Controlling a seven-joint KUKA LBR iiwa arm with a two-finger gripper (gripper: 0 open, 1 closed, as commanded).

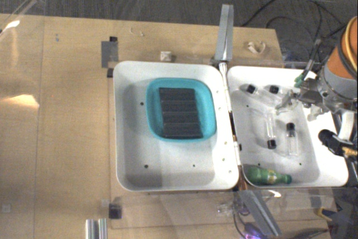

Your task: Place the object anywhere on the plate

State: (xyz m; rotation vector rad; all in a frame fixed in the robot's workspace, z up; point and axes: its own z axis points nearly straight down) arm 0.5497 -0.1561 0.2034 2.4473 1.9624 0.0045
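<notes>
1. A green bottle (268, 177) is lying on its side against the near wall of the right bin (251, 137), close to that bin's near left corner.
2. The left bin (134, 168) is sitting just beside the right one on the bench (56, 120), their inner walls touching.
3. Further in, two clear vials with black caps (271, 134) are lying near the middle of the right bin, slightly apart from each other.
4. A teal plate (152, 112) is resting in the far half of the left bin, nearer the far wall than the near one.
5. A dark ribbed slab (180, 113) is lying flat on the plate and covering most of its middle, with teal rim showing all round.
6. The gripper (299, 95) is hanging over the far right part of the right bin, well apart from the plate; whether it is spread or pressed together cannot be told, and it is too blurred to tell whether anything is in it.
7. Two small black-capped pieces (250, 88) are lying by the right bin's far wall.
8. The arm's orange band (351, 47) is showing at the right edge, beyond the bin.
</notes>
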